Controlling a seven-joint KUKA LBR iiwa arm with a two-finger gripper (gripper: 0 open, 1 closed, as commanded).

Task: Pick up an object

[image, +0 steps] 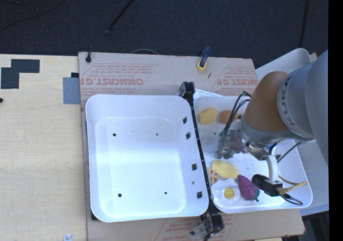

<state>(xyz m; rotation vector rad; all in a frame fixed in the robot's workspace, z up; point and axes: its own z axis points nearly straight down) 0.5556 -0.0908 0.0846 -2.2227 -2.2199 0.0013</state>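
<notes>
The right bin holds several small things. A yellow lump lies near its far left corner, and an orange piece beside it is partly hidden by the arm. A pale yellow piece lies at the left wall toward the front. In front of it sit a white disc with a yellow centre and a purple eggplant-like piece. My gripper hangs over the middle of this bin, just above the pale yellow piece. Nothing shows between its tips.
The left bin stands wall to wall with the right one; black clips line the shared divider. Both rest on a cardboard sheet. A blue and yellow clamp sits at the sheet's far edge.
</notes>
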